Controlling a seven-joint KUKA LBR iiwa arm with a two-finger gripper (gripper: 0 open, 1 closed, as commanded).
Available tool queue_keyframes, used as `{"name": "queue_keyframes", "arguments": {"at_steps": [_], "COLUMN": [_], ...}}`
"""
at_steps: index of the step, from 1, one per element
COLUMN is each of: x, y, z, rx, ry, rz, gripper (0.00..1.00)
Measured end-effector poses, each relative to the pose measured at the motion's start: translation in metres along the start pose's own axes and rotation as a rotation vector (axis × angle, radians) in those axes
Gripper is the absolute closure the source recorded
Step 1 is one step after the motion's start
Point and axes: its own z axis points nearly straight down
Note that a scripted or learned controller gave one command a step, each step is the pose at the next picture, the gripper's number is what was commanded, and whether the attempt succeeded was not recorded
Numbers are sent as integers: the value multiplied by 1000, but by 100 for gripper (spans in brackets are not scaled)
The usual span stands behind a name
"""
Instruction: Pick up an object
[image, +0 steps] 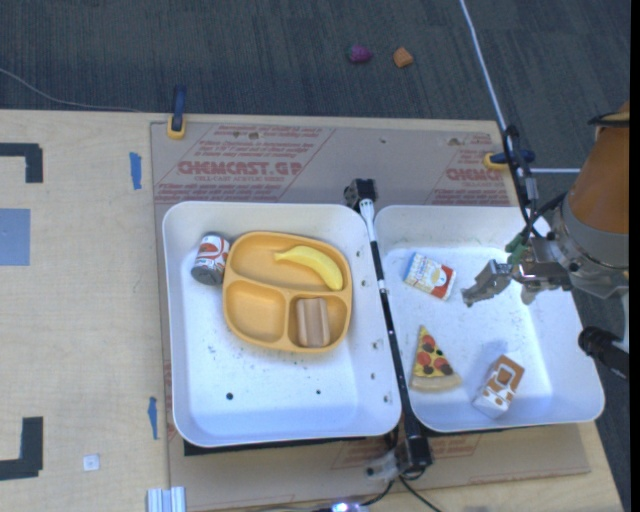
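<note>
My gripper hangs over the right bin, reaching in from the right; it is open, with nothing between its fingers. Just left of it lies a small white, orange and blue carton. Nearer the front of this bin are a toy pizza slice and a brown and white carton. In the left bin a yellow divided plate holds a banana and a brown sausage piece. A small can lies against the plate's left rim.
A black bar with clamps runs between the two bins. The bins rest on a brown board on the wooden bench. A thin cable slants down to the arm at the right. Two small items lie on the floor beyond.
</note>
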Motion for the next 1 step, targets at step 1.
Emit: {"name": "queue_keyframes", "arguments": {"at_steps": [1], "x": [-16], "y": [-26], "z": [157], "rx": [1], "ry": [0], "rz": [1], "gripper": [0]}}
